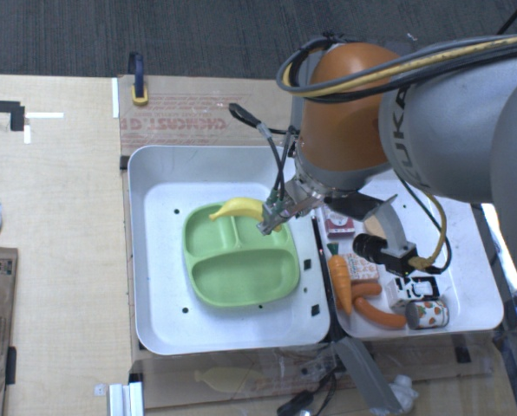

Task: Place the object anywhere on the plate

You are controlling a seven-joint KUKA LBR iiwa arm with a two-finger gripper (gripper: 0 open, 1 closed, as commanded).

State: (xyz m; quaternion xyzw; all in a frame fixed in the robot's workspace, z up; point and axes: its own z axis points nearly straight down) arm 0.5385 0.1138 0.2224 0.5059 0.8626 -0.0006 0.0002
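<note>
A green divided plate [241,263] lies in the left white bin [154,258]. A yellow banana [238,209] stretches over the plate's far rim and upper compartments. My gripper [272,220] comes down from the orange-banded wrist at the banana's right end. Its fingers are shut on that end, with yellow showing on both sides of them. I cannot tell whether the banana rests on the plate or hangs just above it.
The right bin [475,319] holds two orange carrots [342,284], a small can [427,313], a printed packet [338,225] and other items, partly hidden by the arm. A cardboard sheet [198,120] lies behind the left bin.
</note>
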